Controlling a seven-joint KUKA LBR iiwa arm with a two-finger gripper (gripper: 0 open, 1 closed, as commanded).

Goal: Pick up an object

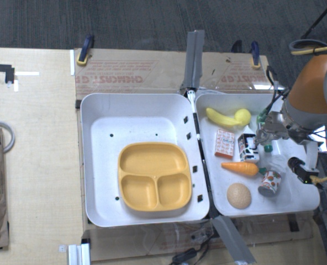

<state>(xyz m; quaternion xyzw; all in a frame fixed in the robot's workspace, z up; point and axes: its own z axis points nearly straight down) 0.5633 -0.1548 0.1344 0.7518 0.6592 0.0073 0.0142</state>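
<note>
- The arm [312, 90] is seen reaching in from the right, its orange band above the grey wrist, bent down over the right bin [296, 206].
- The gripper [265, 134] is held low over the far right part of that bin, just right of the banana; whether it is wide or narrow cannot be told, as it is small and blurred against clutter.
- Nothing is seen held by it.
- A yellow banana [228, 116] is laid at the far side of the right bin.
- A small red-and-white box [225, 143] is placed just near of the banana, with a dark carton [246, 146] to its right.
- An orange carrot [240, 168] is laid across the middle, near of both boxes.
- A tan ball [238, 195] is seen at the near edge, and a small can [269, 183] is tilted to its right.
- The left bin [97, 148] is occupied by a yellow divided tray [153, 176], set toward its near side.
- The two bins are set side by side, touching along a grey divider.
</note>
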